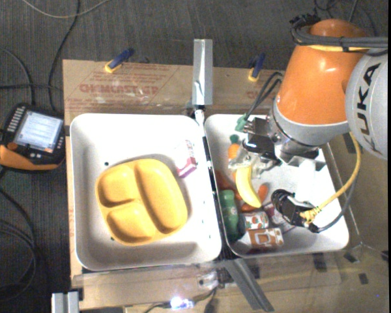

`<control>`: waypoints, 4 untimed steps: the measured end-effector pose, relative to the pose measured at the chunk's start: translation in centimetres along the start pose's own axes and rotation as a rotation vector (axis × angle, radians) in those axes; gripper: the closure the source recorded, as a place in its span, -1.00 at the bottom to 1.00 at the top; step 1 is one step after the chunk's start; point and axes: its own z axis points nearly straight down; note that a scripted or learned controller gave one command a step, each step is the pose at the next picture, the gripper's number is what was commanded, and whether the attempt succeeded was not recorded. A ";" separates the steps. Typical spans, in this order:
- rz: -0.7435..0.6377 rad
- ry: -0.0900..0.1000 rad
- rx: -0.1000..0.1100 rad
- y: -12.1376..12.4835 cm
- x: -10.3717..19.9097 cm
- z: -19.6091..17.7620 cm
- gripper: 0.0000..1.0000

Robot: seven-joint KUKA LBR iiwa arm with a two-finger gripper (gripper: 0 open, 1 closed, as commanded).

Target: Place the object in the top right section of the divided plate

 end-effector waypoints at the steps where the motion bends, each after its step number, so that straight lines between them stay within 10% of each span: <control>1: -0.072 0.002 -0.003 0.3 -0.7 -7.5 1.00; 2: -0.116 0.001 -0.003 2.6 -3.7 -8.1 1.00; 3: -0.321 0.005 0.004 -1.6 5.5 12.9 1.00; 4: -0.320 0.005 0.003 -1.6 5.4 12.9 -1.00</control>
